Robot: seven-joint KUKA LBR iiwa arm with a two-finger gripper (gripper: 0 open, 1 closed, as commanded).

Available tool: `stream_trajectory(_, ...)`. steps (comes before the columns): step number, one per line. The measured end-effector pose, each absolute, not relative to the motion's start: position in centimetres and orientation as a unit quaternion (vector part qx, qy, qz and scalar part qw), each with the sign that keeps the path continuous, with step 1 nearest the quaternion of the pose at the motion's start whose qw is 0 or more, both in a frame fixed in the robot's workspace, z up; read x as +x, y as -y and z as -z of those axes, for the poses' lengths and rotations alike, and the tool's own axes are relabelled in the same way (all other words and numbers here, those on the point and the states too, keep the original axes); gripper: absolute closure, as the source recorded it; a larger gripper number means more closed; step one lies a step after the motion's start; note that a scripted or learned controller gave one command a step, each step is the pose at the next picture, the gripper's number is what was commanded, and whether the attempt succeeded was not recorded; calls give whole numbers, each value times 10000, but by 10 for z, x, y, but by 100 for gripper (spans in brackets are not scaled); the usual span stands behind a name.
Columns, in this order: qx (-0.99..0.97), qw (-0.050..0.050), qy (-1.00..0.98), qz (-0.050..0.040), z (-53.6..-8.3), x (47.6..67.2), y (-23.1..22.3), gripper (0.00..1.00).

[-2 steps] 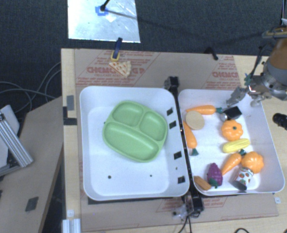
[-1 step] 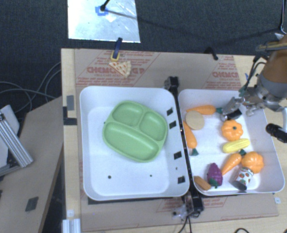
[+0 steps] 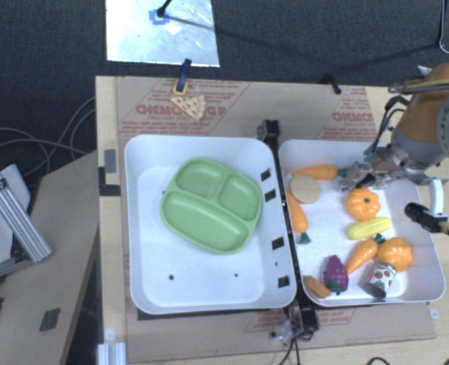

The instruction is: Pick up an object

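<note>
Nearest in the right bin (image 3: 435,284) lie a purple grape bunch (image 3: 335,273) and carrot (image 3: 360,255); farther, a small pumpkin (image 3: 362,203). Just beyond it hovers the end effector (image 3: 367,173); its state I cannot tell. Best descend squarely over the pumpkin, clear of the corn (image 3: 369,227).

Dark carpet floor (image 3: 42,44), cardboard-topped bench (image 3: 300,105), shiny sheet (image 3: 162,21).

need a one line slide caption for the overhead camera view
Gripper above toy food in the right bin; green tray in the left bin.
</note>
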State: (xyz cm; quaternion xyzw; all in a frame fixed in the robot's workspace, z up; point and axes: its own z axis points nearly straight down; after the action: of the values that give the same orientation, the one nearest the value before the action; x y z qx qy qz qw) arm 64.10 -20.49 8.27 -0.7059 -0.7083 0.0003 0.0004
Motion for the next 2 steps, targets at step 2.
stream_trajectory(2,-7061,-35,7081,20,-160,640,205,100)
